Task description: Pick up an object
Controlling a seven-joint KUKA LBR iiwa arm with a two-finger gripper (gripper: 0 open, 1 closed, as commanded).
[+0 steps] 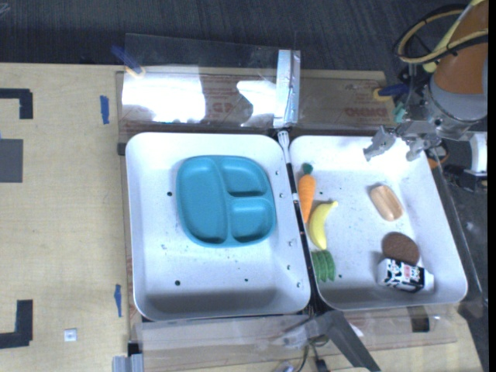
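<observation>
I hang over the far right corner of the right bin (453, 281), my jaws (395, 142) above bare white floor just inside its back rim. From this slanted view two pale metal fingers (376, 144) look spread, with nothing between them and nothing touching them; I hold no object yet.

The things I could pick all lie in this right bin, and how they lie matters. A carrot (306, 194), a banana (321, 223) and a small green vegetable (323, 265) sit in a line hard against the bin's left wall, the carrot overlapping the banana's top end. Crowded against the wall like that, they leave little room for a finger on the wall side, so I judge them awkward first picks. A tan oval bread roll (386, 201) lies alone in the open middle-right of the bin, apart from everything else, and is the nearest thing to me. Lower down, a brown round cookie-like piece (401, 246) rests touching a black-and-white patterned cup or can (404, 275) lying on its side near the front rim; those two would likely shift together if I nudged either one.

The left bin (147, 277) holds a blue divided plate (227, 200), flat and wide, a poor fit for my fingers.

The roll seems my most sensible target: free on all sides, with room to straddle it. I would need to travel toward the bin's centre and descend over it.
</observation>
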